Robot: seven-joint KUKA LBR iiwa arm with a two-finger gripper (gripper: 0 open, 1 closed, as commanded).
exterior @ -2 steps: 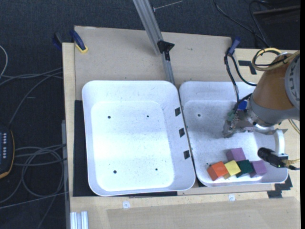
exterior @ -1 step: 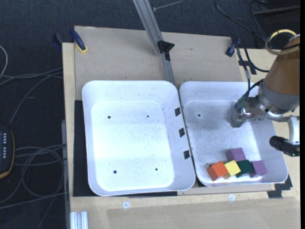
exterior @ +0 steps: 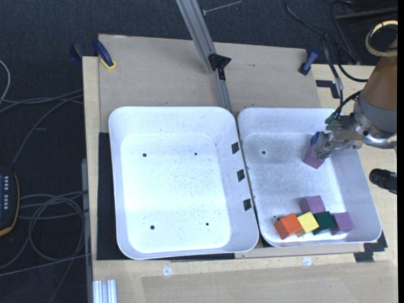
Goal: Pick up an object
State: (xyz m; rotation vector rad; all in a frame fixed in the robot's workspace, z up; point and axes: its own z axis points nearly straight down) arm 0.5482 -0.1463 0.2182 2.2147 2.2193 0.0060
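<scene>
My gripper hangs over the upper right part of the right bin, at the end of the arm coming in from the right. A purple block sits between its fingers, tilted and lifted a little above the bin floor. Near the bin's front edge lies a cluster of blocks: an orange one, a yellow one, a green one, a purple one behind them and another purple one at the right end.
The left bin lies beside the right one, with dark clips along the shared rim. A slanted metal rod crosses the bench behind the bins. Blue clamps grip the board's back corners.
</scene>
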